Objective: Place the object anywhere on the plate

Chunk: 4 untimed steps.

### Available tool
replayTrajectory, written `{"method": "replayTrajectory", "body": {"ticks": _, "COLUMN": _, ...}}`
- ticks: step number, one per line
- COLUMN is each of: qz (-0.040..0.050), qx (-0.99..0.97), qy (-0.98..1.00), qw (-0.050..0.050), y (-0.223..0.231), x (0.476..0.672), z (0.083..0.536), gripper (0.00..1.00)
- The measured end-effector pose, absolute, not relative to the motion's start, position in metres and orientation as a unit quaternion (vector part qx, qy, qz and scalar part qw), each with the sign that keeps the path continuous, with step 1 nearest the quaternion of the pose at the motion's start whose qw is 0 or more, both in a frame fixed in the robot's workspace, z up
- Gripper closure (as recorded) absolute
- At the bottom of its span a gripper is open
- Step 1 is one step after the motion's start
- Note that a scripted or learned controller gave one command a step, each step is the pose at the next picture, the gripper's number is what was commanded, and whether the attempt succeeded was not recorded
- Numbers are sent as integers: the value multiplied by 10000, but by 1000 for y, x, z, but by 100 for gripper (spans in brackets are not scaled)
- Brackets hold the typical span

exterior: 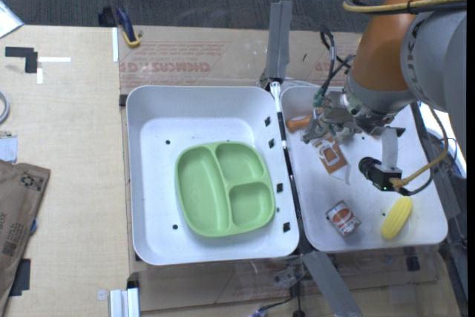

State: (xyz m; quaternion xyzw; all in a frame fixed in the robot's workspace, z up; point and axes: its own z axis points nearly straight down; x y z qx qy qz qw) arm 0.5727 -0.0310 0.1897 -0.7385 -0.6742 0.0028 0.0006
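Two white bins were observed: the left bin [141, 159] held a green divided plate [224, 189]. At right of frame, the gripper [330, 126] was positioned low over an orange item [298, 122] and a packet [331, 157]; finger state could not be determined. A can [343, 219] and corn cob [397, 218] lay lower right.

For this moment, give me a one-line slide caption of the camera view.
Arm's gripper over the right bin above a small packet; green plate waits in left bin.

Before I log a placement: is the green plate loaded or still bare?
Bare. The green plate in the left bin shows nothing in its three compartments; the corn and small can lie in the right bin.
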Motion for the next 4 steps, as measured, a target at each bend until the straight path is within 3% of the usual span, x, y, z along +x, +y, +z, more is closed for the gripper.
{"method": "replayTrajectory", "body": {"ticks": 1, "qz": 23, "qx": -7269, "qy": -6867, "qw": 12, "y": 41, "x": 561, "z": 190, "gripper": 100}}
{"method": "replayTrajectory", "body": {"ticks": 2, "qz": 15, "qx": -6590, "qy": -7521, "qw": 3, "y": 29, "x": 553, "z": 211, "gripper": 100}}
{"method": "replayTrajectory", "body": {"ticks": 3, "qz": 20, "qx": -6053, "qy": -7960, "qw": 16, "y": 36, "x": 518, "z": 192, "gripper": 100}}
{"method": "replayTrajectory", "body": {"ticks": 4, "qz": 25, "qx": -6204, "qy": -7843, "qw": 13, "y": 116, "x": 518, "z": 172, "gripper": 100}}
